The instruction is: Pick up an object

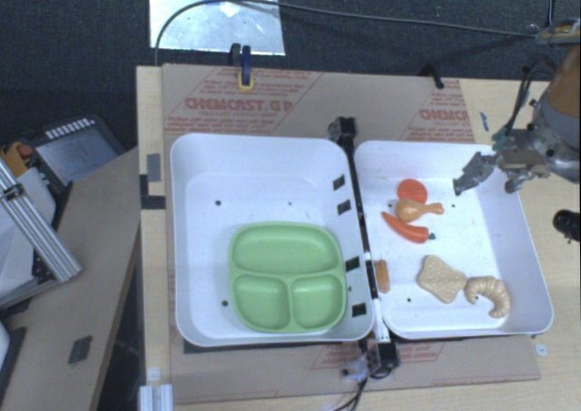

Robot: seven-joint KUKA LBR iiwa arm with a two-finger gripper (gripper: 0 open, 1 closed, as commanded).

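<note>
The right bin (508,228) holds several toy foods: a red tomato (412,190), a tan chicken drumstick (419,210), a red chili pepper (406,229), a slice of bread (441,279), a croissant (489,294) and a small orange sausage (382,275) by the left wall. My gripper (491,173) hangs over the bin's upper right part, to the right of the tomato and apart from every item. Its two dark fingers are spread with nothing between them.
The left bin (200,182) bears a green three-compartment plate (287,275). Black clips line the divider (349,210) between the bins. A cable and a yellow clamp (244,73) lie behind the bins. A metal rail (36,228) sits at far left.
</note>
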